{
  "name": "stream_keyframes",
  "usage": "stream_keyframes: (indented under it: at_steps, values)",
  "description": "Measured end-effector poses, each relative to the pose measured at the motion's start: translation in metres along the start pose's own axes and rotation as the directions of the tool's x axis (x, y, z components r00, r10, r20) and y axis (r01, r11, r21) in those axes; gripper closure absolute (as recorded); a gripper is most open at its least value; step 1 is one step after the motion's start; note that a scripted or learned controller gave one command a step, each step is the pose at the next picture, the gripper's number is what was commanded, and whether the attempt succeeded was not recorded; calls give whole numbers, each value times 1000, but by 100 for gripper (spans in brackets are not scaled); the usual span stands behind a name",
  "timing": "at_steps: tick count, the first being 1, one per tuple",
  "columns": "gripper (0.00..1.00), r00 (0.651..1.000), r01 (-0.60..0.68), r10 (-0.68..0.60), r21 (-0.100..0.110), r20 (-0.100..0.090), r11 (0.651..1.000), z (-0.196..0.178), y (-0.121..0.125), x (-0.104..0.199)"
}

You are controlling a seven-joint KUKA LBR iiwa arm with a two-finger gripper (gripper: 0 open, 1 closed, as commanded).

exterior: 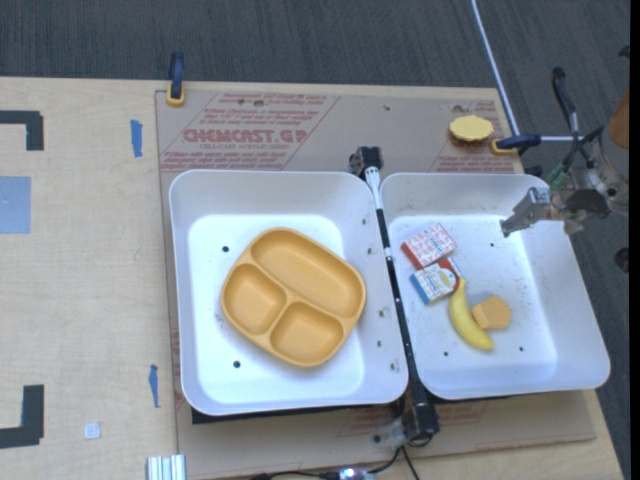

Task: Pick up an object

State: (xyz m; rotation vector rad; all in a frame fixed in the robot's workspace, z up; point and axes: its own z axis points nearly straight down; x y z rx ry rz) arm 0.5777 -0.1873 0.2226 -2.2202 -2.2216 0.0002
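In the right bin I see four loose items grouped left of its centre. A banana lies nearly upright along the twelve-to-six line, with a small orange block touching it at three o'clock. At eleven o'clock from the banana sits a small blue-and-white carton, and just past that, at twelve o'clock, a red-and-white patterned packet touching it. My tool hangs over the bin's upper right area, at about two o'clock from the banana and well apart from all four items; nothing sits between its fingers, and I cannot tell how they stand. The left bin holds a yellow three-compartment plate. On the tabletop at twelve o'clock from the right bin lies a yellow disc.
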Motion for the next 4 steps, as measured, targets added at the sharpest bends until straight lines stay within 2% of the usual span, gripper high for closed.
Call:
stream_keyframes:
  at_steps: [1,2,3,4]
  values:
    - [0,1000,0,0,1,0,1000,118,28,26]
    - [0,1000,0,0,-6,1,1000,136,10,75]
    - [100,1000,0,0,-7,2,1000,127,10,75]
    - [100,1000,1,-1,0,-1,1000,38,-46,134]
